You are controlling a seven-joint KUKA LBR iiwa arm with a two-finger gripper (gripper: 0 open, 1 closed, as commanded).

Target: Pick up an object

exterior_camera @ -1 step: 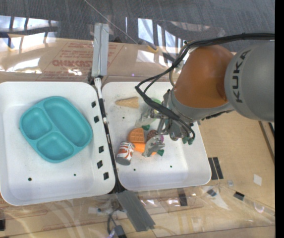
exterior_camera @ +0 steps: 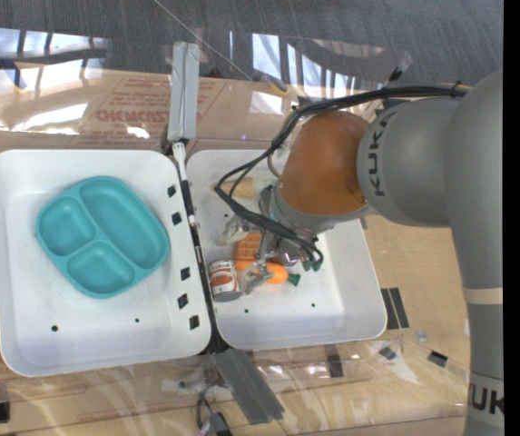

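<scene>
At the near edge of the worktop (exterior_camera: 105, 398), clear film and tape are lying rumpled. In the right bin (exterior_camera: 355, 307), a small can (exterior_camera: 224, 279) is lying beside an orange piece (exterior_camera: 279, 274) and a hard-to-read clutter. The gripper (exterior_camera: 261, 275) is reaching down among them; whether it is apart or together cannot be told. The arm (exterior_camera: 423, 166) is hiding the bin's far side. A teal divided plate (exterior_camera: 102, 234) is sitting in the left bin (exterior_camera: 14, 334).

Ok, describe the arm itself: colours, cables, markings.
The arm is matte grey with rounded, bulbous joints and an orange band above the wrist. "KUKA" is lettered in dark grey on its casing. Black cables loop from the wrist alongside it, down toward the gripper.
</scene>
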